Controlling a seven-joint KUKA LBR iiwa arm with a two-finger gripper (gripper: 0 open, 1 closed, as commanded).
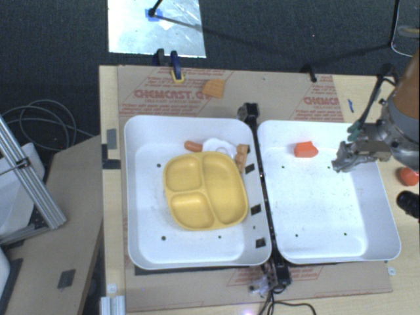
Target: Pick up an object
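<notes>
Yellow three-compartment plastic tray [205, 191] filled the left white bin [141, 241]; over the right bin [367, 241], the gripper [342, 163], grip state indiscernible, hung near an orange block [306, 150], probably its target.

What I count on my surface [295, 90]

I see two white bins [144, 241] [328, 241], one yellow divided tray [205, 191], one orange block [306, 150], one small sausage-shaped piece [193, 146], one white piece [218, 146].

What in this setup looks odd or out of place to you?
A yellow divided plate lies askew in the left bin, partly covering a white item. A tan piece lies on the cardboard outside both bins, and an orange thing lies beyond the right bin's edge.
</notes>
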